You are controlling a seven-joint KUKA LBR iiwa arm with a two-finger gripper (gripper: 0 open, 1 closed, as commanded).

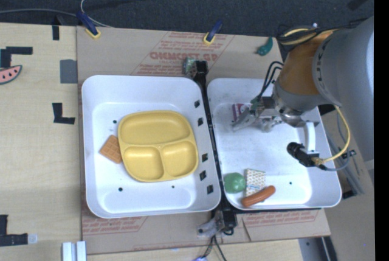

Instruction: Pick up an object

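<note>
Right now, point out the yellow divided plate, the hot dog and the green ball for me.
yellow divided plate [152, 129]: camera view, on its top compartment.
hot dog [259, 195]: camera view, on the middle of the sausage.
green ball [234, 182]: camera view, on its top surface.

Even, fairly bright overhead light; image soft and low in resolution.
The white bins are close to washed out, with faint soft shadows under the yellow tray and the arm. The far dark background loses detail. Printing on the cardboard is blurred, and small items look fuzzy.
</note>
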